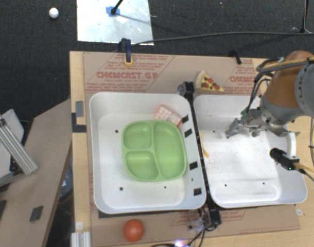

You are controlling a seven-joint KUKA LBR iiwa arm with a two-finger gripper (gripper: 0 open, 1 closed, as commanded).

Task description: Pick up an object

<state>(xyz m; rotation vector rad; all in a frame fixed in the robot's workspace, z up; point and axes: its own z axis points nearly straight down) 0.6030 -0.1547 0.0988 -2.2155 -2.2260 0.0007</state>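
My gripper point(243, 130) hangs low over the back half of the right bin point(260, 189), open, with only bare white bin floor between its fingers. A thin yellow stick point(205, 151) lies by that bin's left wall, well to the gripper's left. In the left bin point(103, 189) a green divided plate point(153, 150) lies flat. A small pink and white packet point(168, 114) rests against the plate's far edge.
A toy pizza slice point(209, 82) lies on the cardboard behind the bins. An orange ball point(133, 230) sits on the bench in front of the left bin. A black divider with clips point(194, 138) runs between the bins. Cables trail from the wrist at the right.
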